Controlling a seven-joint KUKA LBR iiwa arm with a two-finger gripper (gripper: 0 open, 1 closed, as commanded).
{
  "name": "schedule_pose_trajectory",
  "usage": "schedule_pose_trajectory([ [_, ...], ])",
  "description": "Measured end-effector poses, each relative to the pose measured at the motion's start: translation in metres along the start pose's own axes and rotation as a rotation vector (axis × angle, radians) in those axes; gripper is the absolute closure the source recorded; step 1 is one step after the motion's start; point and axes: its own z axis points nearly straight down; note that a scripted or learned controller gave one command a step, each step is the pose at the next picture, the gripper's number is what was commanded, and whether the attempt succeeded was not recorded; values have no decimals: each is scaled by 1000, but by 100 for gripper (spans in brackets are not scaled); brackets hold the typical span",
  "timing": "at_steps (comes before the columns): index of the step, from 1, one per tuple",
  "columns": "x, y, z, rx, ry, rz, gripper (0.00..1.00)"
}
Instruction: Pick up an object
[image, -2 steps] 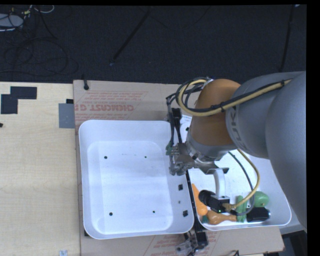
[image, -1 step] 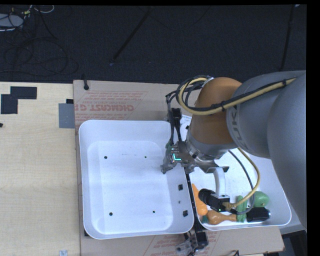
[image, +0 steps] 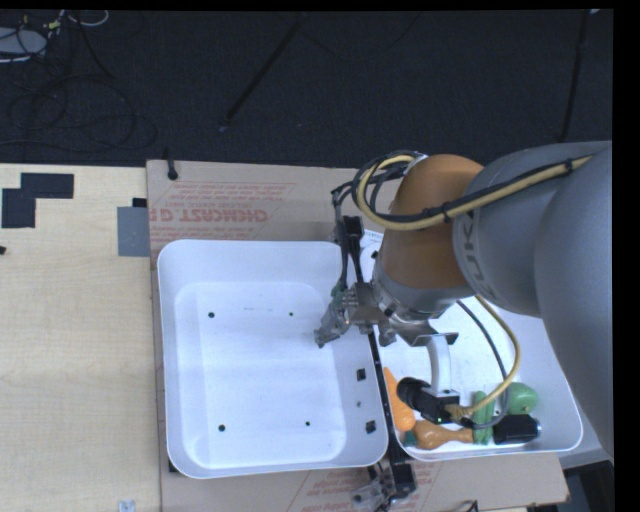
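The big grey arm (image: 540, 230) comes in from the right and bends down over the two white bins. It has an orange band (image: 425, 225) near its wrist, with yellow and black cables (image: 385, 185) looped over the top.

The claw (image: 330, 330) hangs low at the right wall of the left bin (image: 180, 300), close to the edge where the two bins meet. I can see a small grey tip there, but I cannot tell if the claw is apart or together. I see nothing held in it.

The floor of the left bin is white with a few small dark dots on it.

The right bin (image: 560, 425) sits mostly under the arm. The things to pick are in its near corner, all bunched together and touching. There is an orange thing (image: 400, 405) shaped a bit like a carrot, a green thing (image: 520, 400) just to the right, a black thing (image: 515, 430) below the green one, and a yellow-brown thing (image: 435, 435) at the front wall. They are near the claw but not touching it.

Both bins rest on a brown cardboard sheet (image: 240, 205) with red print. To the left is a pale wood bench (image: 70, 350) with dark squares on it.
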Motion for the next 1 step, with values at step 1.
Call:
schedule_pose_trajectory([
  [1,-98,-16,0,0,-2,6,0],
])
